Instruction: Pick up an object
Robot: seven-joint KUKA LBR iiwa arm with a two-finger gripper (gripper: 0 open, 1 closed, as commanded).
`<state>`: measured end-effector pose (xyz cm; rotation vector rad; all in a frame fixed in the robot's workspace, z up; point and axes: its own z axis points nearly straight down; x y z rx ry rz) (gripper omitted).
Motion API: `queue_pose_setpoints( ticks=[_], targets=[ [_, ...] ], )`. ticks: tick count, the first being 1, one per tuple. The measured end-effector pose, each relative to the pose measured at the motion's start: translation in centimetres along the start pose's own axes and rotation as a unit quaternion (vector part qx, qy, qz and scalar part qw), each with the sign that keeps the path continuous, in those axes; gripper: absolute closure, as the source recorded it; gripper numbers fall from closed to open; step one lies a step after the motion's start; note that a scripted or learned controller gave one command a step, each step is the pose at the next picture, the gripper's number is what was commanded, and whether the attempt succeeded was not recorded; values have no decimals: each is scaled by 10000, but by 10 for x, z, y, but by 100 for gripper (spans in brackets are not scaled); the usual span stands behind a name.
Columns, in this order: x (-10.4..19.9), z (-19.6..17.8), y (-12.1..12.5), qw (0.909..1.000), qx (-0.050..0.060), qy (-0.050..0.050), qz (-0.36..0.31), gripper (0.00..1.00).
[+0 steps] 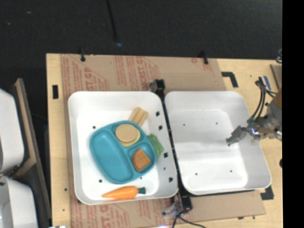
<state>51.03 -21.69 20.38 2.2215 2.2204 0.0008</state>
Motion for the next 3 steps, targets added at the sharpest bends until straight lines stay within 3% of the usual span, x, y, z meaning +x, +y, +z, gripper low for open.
queue_pose_setpoints(
  ticks=[2, 3],
  targets=[
    [-2, 105, 3, 10000, 20, 4, 2, 0],
    [-3, 92, 4, 10000, -7, -3, 5, 100]
  ],
)
